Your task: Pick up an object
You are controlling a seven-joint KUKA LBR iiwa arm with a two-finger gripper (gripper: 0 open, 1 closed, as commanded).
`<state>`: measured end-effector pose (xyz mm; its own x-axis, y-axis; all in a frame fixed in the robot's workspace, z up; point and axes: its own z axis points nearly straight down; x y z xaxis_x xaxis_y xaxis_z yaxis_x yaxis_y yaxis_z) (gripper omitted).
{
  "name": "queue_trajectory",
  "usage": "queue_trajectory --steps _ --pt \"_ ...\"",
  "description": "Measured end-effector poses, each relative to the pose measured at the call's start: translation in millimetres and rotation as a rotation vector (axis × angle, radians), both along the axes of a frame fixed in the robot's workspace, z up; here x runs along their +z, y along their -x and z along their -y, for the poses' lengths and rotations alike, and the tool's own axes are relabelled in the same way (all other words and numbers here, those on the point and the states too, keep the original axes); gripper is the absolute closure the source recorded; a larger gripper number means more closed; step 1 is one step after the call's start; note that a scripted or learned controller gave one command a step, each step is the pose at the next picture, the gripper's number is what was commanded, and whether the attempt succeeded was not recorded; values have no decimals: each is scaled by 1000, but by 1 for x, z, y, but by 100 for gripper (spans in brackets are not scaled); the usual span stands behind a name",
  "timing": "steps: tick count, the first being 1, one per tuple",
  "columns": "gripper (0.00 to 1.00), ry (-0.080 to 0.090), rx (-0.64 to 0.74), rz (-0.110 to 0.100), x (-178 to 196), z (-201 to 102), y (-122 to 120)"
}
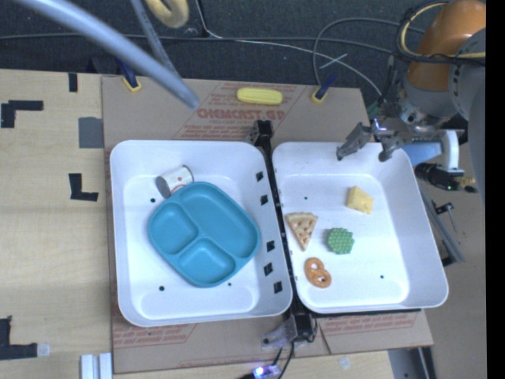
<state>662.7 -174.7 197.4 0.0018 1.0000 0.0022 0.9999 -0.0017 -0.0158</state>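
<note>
While fingers (pixel 368 147) spread empty, cheese wedge (pixel 360 200) lies below

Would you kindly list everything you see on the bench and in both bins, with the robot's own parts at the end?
Left bin: one, white, left half of the bench.
Right bin: one, white, beside it on the right.
Divided plate: one, blue, three compartments, in the left bin.
Small cup: one, white with a red mark, on its side at the plate's upper left.
Cheese wedge: one, yellow, right bin, upper part.
Waffle slice: one, tan, right bin, left side.
Green round toy: one, right bin, centre.
Pretzel: one, orange-brown, right bin, lower left.
Yellow oblong toy: one, on the cardboard above the bins.
Arm: one, grey and orange, top right.
Hand: one, grey, over the right bin's top edge, holding nothing.
</note>
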Motion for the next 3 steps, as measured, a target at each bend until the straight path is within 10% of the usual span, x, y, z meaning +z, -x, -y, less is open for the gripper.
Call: queue_trajectory --steps 3 --pt "0 3 4 10 -80 -4 6"
